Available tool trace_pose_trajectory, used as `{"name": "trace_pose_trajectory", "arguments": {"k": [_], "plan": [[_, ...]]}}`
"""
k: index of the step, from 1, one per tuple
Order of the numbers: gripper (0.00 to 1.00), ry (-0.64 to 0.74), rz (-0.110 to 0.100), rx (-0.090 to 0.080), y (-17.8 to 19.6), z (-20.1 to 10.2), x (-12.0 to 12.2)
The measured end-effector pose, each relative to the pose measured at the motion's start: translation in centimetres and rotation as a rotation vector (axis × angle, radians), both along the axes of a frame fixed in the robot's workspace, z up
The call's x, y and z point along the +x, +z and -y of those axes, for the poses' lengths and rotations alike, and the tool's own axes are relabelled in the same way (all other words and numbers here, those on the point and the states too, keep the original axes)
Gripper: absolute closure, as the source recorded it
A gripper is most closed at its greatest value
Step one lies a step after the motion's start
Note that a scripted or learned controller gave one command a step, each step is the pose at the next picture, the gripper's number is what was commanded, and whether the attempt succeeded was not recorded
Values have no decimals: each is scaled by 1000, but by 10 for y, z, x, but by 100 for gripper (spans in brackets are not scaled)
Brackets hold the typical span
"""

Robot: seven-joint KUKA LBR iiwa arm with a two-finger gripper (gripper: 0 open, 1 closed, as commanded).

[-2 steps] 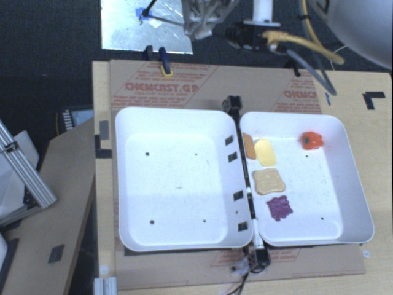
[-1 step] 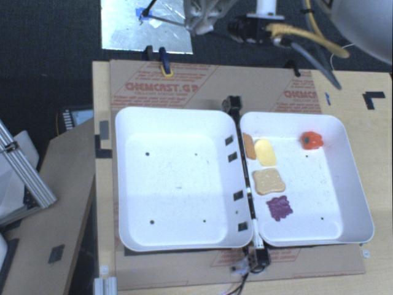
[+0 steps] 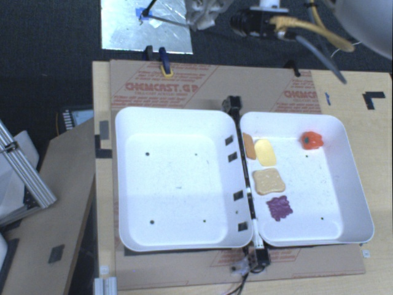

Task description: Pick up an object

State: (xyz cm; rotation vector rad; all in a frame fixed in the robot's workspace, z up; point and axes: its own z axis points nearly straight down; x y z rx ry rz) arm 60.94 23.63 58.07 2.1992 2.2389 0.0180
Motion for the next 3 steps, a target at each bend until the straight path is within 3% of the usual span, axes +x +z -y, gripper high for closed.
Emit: {"name": "trace_pose_trajectory", "arguments": {"k": [1,2,3], "plan": [[100,3,2,1,11,0,0],[0,4,1,1,11,0,0],[100,7,4,2,22,-1,0]]}}
